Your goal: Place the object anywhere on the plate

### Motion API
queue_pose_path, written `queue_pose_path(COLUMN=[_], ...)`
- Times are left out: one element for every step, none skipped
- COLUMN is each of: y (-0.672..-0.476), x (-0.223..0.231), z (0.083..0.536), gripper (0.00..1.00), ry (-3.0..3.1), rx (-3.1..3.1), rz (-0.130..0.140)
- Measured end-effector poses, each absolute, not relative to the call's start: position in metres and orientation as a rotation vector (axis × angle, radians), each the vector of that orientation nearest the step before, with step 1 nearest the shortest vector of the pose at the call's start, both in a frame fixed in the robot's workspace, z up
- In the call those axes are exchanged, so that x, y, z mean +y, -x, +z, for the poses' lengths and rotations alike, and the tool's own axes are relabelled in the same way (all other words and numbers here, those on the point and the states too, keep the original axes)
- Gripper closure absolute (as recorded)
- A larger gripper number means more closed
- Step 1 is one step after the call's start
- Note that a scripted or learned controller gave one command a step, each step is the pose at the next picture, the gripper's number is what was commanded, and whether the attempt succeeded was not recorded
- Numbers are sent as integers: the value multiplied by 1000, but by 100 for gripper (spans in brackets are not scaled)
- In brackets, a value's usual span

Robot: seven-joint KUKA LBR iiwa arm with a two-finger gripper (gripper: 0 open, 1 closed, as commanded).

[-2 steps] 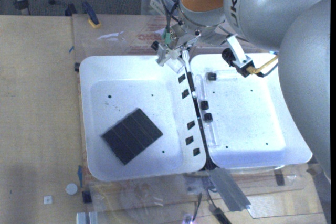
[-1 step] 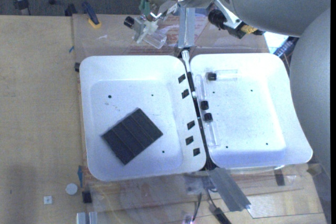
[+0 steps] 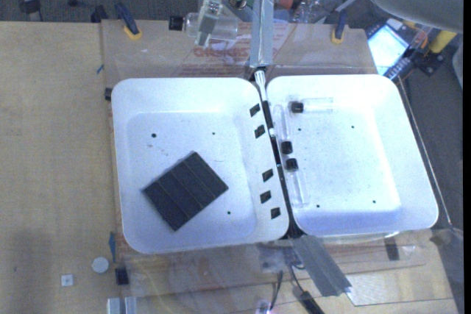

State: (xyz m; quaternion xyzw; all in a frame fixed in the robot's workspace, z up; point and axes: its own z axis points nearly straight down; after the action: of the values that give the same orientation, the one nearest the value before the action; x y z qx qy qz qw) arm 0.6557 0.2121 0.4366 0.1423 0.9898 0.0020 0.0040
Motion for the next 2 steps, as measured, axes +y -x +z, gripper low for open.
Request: queue_pose_path(y=[-656, -654], x=[213, 226], z=[448, 437], gripper=[100, 100], ry=[-443, 789], rx=[3093, 3035], rz=[12, 4])
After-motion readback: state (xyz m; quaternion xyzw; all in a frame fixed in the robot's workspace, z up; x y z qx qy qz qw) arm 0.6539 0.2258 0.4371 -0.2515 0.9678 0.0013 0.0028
